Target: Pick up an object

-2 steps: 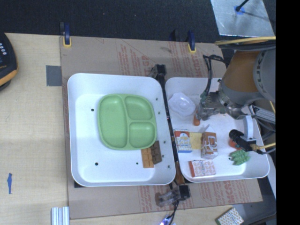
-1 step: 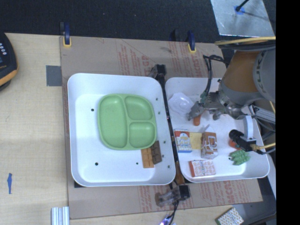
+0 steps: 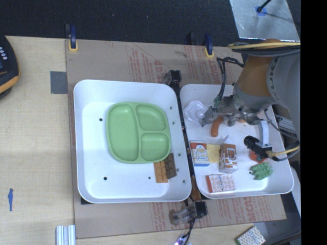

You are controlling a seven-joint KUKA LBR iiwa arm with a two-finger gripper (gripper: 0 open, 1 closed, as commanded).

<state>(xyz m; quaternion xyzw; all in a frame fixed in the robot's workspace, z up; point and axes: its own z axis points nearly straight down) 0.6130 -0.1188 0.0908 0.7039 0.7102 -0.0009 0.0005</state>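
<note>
The gripper (image 3: 220,117) hangs low in the right bin (image 3: 286,188); how its hand is set I cannot tell. The orange sausage (image 3: 215,126) lies just beneath it, likely light, smooth and slippery, best pinched across its middle. Farther out, small cartons (image 3: 200,153) lie flat.

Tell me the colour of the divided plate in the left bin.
The divided plate is pale green all over, seen plainly in the camera view.
</note>
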